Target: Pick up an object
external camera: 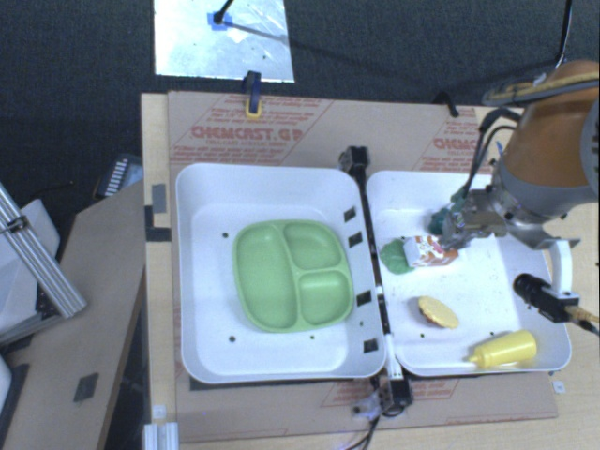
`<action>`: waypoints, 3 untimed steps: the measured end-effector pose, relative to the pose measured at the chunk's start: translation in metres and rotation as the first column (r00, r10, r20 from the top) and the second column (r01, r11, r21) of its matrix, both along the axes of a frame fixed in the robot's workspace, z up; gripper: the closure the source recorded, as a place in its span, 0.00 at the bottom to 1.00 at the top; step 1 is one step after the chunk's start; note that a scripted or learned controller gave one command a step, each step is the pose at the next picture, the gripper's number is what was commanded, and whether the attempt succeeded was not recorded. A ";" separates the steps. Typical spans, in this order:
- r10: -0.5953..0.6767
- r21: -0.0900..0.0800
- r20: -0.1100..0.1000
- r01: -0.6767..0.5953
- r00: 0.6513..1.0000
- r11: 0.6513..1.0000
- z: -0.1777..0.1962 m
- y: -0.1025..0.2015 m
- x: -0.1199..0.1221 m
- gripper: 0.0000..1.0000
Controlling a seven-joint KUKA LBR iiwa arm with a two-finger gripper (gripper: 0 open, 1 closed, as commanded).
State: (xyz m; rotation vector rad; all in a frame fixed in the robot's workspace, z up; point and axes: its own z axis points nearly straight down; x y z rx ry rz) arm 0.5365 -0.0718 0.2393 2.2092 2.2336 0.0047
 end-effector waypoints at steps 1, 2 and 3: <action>-0.001 -0.001 -0.001 0.001 1.000 1.000 -0.001 0.042 -0.011 1.00; 0.000 0.000 -0.001 0.000 1.000 1.000 0.004 0.101 -0.022 1.00; -0.001 0.000 -0.002 0.001 1.000 1.000 -0.012 0.147 -0.030 1.00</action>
